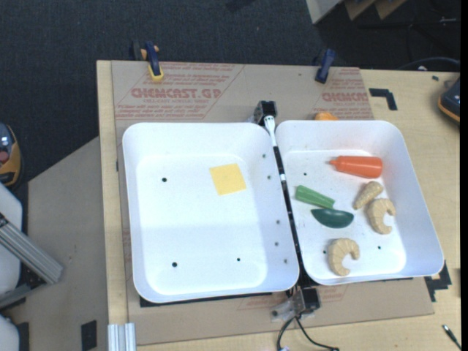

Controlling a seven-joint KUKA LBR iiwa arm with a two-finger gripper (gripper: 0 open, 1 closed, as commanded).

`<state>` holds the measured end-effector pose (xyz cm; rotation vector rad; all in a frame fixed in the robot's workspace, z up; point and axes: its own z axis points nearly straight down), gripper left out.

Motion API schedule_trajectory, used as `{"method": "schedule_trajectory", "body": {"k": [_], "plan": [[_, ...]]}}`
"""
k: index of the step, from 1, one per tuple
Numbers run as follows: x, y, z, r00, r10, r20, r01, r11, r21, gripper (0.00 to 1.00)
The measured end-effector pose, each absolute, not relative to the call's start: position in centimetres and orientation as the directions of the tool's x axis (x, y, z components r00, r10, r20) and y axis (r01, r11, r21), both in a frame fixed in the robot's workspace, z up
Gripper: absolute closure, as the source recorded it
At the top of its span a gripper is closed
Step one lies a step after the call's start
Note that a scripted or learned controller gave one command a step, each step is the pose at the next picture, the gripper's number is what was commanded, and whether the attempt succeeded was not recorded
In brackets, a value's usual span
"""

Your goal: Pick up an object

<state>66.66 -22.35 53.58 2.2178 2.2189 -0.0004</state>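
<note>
- In the two bins on the surface [110,196], nothing's lifted yet – every obj rests flat on a bin floor, so by my read the pick hasn't started: choose, descend, close, lift are all left.
- My claw: can't tell its state from this view, so no claim on wide/narrow.
- Left bin [139,218]: one yellow square [228,178], flat, thin, at approx 12 o'clock of the bin's middle, well apart from the walls. Easy to reach, but it's low-profile, so prob hard to get under.
- Right bin [409,218], the crowded one:
  - orange carrot-like piece [358,166] at 12 o'clock, lying sideways.
  - green stick [314,195] near centre, w/ a dark green curved piece [333,217] just beside it at 5 o'clock; touching or not, can't say.
  - three tan croissant-like pieces: one [368,194] and another [381,216] at 3 o'clock, close together; a third [342,256] at 6 o'clock, on its own.
- My guess at best target: carrot piece or the lone tan one – chunky, w/ room around.
</note>
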Motion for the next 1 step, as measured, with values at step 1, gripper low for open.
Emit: {"method": "schedule_trajectory", "body": {"k": [1], "plan": [[66.66,-22.35,53.58,-0.001,1.0,-0.003,1.0,0.001,0.003,1.0]]}}
